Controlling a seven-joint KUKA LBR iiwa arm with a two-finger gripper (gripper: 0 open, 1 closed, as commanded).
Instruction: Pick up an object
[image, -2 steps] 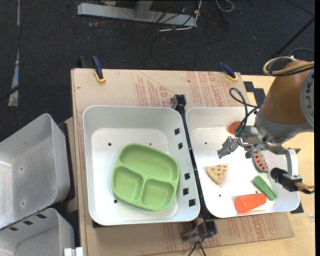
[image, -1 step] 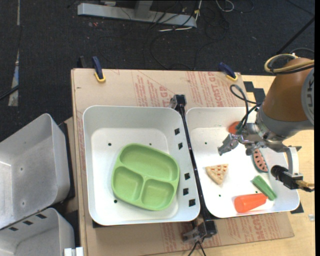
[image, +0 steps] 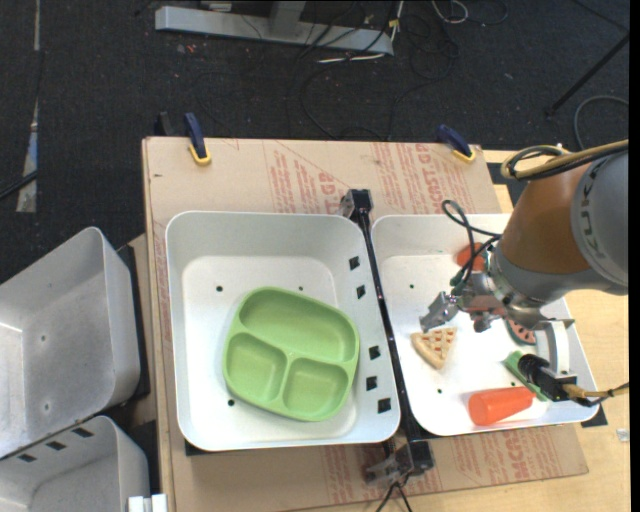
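Bins: left bin (image: 190, 250) holds a green tray (image: 290, 352); right bin (image: 400, 245), waffle wedge (image: 436, 347) and carrot (image: 500, 405); jaws' state perhaps hidden.

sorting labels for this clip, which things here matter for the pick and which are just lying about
For the pick:
- gripper, low in the right bin
- waffle-like wedge, just below the gripper
- orange carrot-like piece

Lying about:
- green divided tray in the left bin
- blue clamps on the board's far edge
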